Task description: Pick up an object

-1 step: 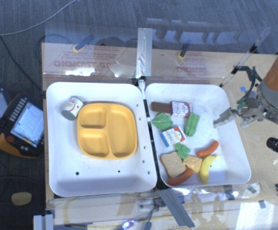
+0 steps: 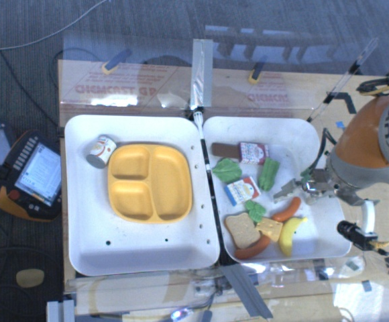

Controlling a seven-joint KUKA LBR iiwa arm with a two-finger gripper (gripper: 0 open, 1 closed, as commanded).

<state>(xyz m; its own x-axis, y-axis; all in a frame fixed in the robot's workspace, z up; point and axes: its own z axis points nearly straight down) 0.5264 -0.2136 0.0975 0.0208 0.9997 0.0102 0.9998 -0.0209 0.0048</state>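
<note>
nearest the lower edge of the right bin [image 2: 328, 247], a banana [image 2: 288, 234] is seen lying beside a slice of bread [image 2: 241, 228], with a red sausage [image 2: 253, 248] curved under the bread and a small cheese-coloured wedge [image 2: 270, 228] between them. just above, an orange-red carrot-like piece [image 2: 287, 210] is laid at a slant, touching a small green piece [image 2: 255, 211]. further up, a white and blue packet [image 2: 242, 190] is found near a leafy green item [image 2: 227, 171] and a green pepper-like piece [image 2: 269, 174]. towards the far wall, a brown bar with a red and white wrapper [image 2: 243, 151] is placed. the gripper [image 2: 295, 188] is held low over the bin, just above the carrot-like piece and beside the green pepper-like piece; nothing is seen between its tips, and whether they are spread or pressed together cannot be told. in the left bin [image 2: 87, 247], a yellow divided plate [image 2: 149, 182] is set in the middle, and a small white can [image 2: 101, 151] is laid at its far left corner.
</note>
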